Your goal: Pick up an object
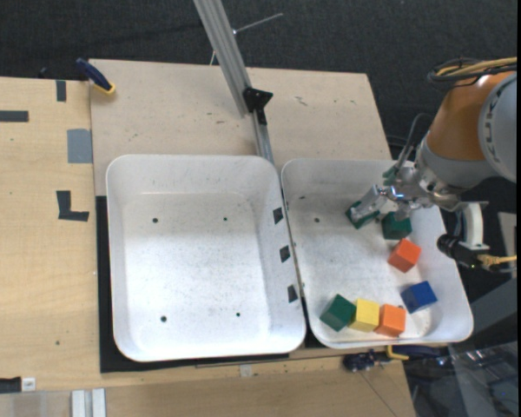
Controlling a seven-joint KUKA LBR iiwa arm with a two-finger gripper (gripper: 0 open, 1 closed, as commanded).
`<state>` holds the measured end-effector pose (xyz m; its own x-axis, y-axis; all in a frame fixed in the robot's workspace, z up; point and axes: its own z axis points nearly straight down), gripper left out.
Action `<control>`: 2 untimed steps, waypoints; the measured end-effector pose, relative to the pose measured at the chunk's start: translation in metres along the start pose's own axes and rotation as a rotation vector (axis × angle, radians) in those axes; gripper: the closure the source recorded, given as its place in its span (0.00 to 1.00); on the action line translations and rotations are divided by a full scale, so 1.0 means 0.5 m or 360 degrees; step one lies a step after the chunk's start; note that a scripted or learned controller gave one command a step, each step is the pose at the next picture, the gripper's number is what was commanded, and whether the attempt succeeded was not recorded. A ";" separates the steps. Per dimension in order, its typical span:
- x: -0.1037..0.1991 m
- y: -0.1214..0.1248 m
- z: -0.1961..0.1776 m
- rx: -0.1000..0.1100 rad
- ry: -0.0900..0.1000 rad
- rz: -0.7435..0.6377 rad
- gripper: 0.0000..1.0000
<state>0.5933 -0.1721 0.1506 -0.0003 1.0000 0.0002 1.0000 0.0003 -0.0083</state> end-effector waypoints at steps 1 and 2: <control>0.001 0.005 0.063 -0.0021 -0.0002 -0.0003 0.00; 0.003 0.002 0.051 -0.0011 0.0001 -0.0004 1.00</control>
<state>0.5941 -0.1705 0.1250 -0.0027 1.0000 0.0008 1.0000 0.0027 -0.0015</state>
